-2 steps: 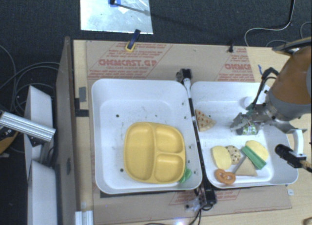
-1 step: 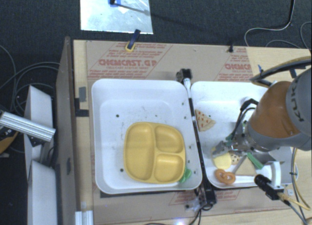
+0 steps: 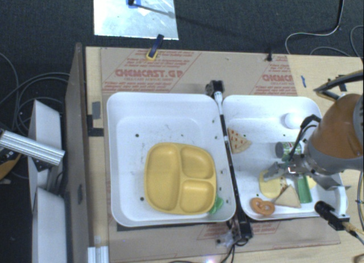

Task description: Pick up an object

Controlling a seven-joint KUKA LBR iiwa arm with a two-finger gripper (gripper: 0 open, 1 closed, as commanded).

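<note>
One yellow wedge (image 3: 272,187) beneath gripper (image 3: 277,171).

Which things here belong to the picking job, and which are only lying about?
Job:
gripper
right bin
pizza slice toy
pretzel toy
yellow piece

Lying about:
left bin
yellow divided plate
cardboard sheet

Two bins sit side by side on the bench. The left bin (image 3: 122,119) holds a divided plate (image 3: 181,177) toward its near side. In the right bin (image 3: 267,107), a pizza slice (image 3: 238,141) lies by the left wall, a pretzel (image 3: 262,206) in the near left corner, and a wedge (image 3: 289,197) just right of the pretzel. The arm (image 3: 335,136) reaches in over that bin's right side.
</note>
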